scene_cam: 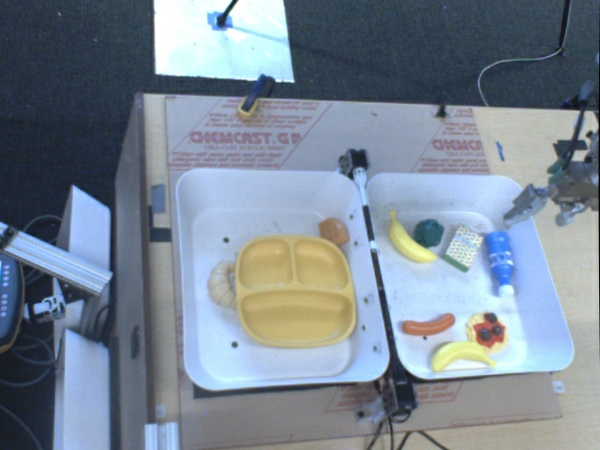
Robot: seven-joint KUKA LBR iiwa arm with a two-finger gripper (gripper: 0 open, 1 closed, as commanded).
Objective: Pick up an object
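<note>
beside the blue bottle (500, 259): green-white box (462, 247), banana (409, 239), dark green lump (429, 232).

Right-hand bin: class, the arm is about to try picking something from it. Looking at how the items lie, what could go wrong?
1. The blue bottle lies right beside the small box; a grasp at either may nudge the other.
2. The lower banana sits against the pizza toy, so both could shift together.
3. The end effector hangs over the bin's right rim and could clip it on descent.
</note>
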